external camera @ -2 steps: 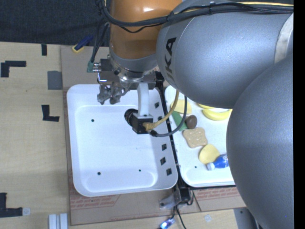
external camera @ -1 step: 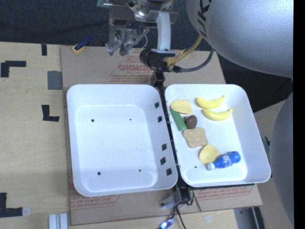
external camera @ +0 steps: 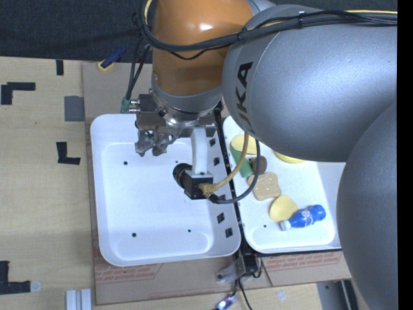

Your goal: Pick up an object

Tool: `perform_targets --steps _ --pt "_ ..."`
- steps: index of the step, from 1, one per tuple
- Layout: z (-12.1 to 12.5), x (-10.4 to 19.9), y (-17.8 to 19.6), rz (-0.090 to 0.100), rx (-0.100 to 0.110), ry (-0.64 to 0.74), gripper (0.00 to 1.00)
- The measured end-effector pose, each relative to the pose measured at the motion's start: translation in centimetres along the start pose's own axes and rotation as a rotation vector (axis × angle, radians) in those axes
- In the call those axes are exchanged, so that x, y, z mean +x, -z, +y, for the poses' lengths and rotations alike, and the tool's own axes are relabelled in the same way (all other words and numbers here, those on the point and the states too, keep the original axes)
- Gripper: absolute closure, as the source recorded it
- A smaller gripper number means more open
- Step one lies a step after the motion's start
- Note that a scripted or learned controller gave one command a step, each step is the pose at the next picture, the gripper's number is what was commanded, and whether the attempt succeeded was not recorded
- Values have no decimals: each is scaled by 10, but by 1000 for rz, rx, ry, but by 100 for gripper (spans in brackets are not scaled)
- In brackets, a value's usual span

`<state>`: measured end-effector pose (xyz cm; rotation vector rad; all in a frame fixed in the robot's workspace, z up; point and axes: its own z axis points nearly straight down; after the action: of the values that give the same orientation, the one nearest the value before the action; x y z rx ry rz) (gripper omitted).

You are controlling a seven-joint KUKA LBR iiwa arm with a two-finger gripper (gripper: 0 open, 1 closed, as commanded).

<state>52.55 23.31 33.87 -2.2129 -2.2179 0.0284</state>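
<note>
Tan bench top [external camera: 39,192] with black tape marks [external camera: 17,90] — cardboard sheet [external camera: 122,273] on it, dark backdrop [external camera: 64,15] behind.

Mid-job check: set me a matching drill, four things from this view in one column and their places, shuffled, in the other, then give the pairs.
Things:
1. gripper
2. blue bottle
3. tan cracker-shaped piece
4. left bin

Places:
A. near the right bin's front edge, beside a yellow piece
B. over the left bin's far left part
C. on the side of the bench away from the arm's base
D. in the right bin, just right of the divide between the bins

Pairs: 1-B, 2-A, 3-D, 4-C
</note>
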Motion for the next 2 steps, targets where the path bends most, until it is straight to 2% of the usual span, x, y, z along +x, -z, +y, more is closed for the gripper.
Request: perform_targets --steps 1,2 --pt "30 -1 206 13 -35 2 100" --pt "17 0 33 -2 0 -1 100"
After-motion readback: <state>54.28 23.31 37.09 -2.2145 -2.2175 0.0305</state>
